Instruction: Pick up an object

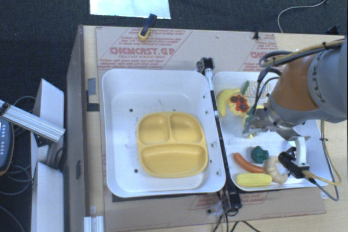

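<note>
A: The gripper (251, 129) hangs over the right bin (321, 133) — can't tell how the jaws stand.

B: Nearest pick is the green toy (260, 154), just below it beside the orange sausage (247, 162). I'd centre over it and drop straight — the neighbours crowd close.

Bright, even overhead light; soft, slightly blurry.

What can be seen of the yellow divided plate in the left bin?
The yellow divided plate looks like smooth plastic, squarish with rounded corners, with two small compartments at the far side and one long one nearer the camera. It lies flat and right way up on the left bin's floor, slightly right of centre, nothing in it.
</note>
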`<action>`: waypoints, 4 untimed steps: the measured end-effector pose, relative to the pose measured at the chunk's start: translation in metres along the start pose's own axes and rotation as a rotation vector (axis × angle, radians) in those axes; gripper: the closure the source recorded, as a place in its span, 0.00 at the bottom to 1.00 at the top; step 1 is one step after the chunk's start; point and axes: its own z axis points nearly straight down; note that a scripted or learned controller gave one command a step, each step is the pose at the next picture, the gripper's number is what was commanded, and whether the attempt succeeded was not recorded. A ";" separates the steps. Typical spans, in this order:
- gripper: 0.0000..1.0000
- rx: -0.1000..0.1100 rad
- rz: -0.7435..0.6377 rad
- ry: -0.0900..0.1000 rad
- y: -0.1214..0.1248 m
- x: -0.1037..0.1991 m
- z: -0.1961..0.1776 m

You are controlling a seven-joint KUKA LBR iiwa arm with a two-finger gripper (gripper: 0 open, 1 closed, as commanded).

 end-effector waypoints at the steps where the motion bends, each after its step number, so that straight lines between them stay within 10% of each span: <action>1: 0.00 0.000 0.000 0.000 0.000 0.000 0.000; 2: 0.00 0.003 -0.001 -0.001 0.052 -0.019 0.011; 3: 1.00 0.002 -0.003 0.000 0.053 -0.018 0.001; 4: 1.00 0.001 -0.003 0.001 0.052 0.042 -0.099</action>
